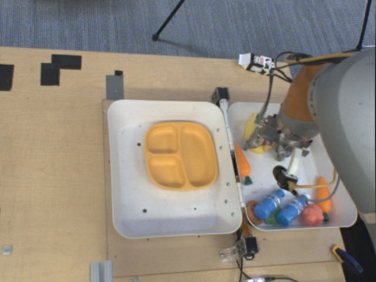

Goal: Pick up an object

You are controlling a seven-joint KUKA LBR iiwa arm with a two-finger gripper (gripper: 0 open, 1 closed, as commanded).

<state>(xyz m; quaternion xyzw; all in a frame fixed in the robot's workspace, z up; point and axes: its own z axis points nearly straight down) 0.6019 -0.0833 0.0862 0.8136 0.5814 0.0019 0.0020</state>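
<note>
Low over the right bin [346,216], the gripper [281,148] hangs above the bin's middle; whether it is apart or together cannot be told. Nearest the camera, along that bin's front wall, lie 2 blue bottles [281,207] and a red ball [312,215]. An orange carrot [241,162] rests against its left wall. A yellow object [254,128] sits toward its back. Left of this bin, the second bin [126,216] holds a yellow divided tray [179,154].

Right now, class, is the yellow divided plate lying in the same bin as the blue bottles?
No. The yellow plate lies in the left bin, while the blue bottles lie in the right bin.
</note>
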